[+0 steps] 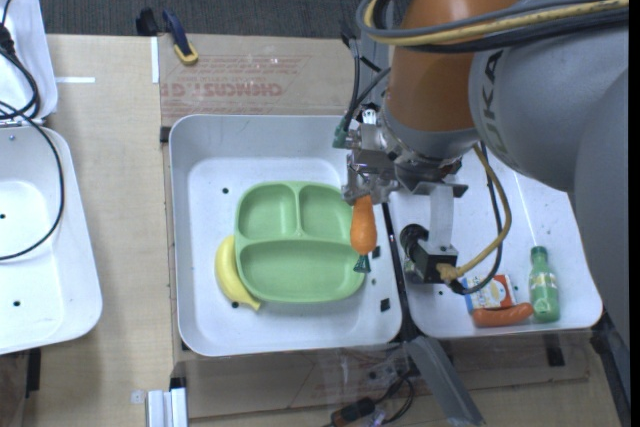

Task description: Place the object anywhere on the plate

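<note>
Claw [362, 197] pinched carrot [363, 227] upright at top end — hung over right rim of green plate [290, 270], seemingly poised for drop.

Arm [520, 85] reaches in from right, wrist bent down, pincer [360, 200] low.

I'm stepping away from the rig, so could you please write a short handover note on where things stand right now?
Pincer: over the plate's right edge, a carrot hanging upright just below it; whether it is gripped is unclear.
Plate: green, divided, in the left bin; a banana lies against its left rim.
Right bin: a green bottle, a small carton and a sausage.
Done: carrot brought to the plate.
Left: set it down and let go.
</note>
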Available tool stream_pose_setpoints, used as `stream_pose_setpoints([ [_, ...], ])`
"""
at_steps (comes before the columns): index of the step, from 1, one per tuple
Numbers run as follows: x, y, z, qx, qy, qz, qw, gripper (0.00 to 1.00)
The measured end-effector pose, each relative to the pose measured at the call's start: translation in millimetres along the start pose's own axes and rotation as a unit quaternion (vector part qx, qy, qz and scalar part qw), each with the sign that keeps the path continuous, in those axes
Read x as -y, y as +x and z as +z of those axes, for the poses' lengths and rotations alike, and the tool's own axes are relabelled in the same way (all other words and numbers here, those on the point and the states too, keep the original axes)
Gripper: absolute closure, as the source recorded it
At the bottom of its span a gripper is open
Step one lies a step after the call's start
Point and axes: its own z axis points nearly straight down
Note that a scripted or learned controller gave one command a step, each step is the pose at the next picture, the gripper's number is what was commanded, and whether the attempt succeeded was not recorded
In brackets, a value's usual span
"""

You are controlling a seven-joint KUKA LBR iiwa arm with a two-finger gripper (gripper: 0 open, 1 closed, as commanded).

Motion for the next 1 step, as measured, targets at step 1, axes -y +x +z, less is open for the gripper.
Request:
stream_pose_setpoints([
  [1,0.0,0.0,0.0,0.0,0.0,0.0,1.0,0.0],
])
